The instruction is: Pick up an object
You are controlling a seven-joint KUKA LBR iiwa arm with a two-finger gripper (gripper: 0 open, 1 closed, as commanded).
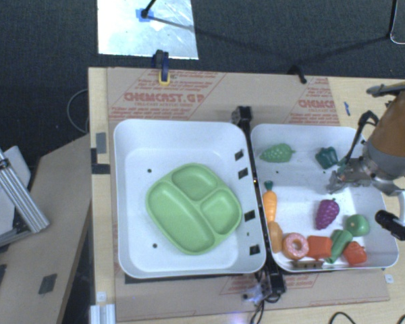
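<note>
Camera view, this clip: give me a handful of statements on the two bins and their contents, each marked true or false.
1. The green divided plate lies in the left bin. True.
2. The toy carrot lies in the left bin. False: it lies in the right bin, near the wall between the bins.
3. The purple grapes lie in the right bin. True.
4. The end effector hangs over the left bin. False: it is over the right bin, near the grapes.
5. The pink donut sits on the green plate. False: it sits at the right bin's front edge.
</note>
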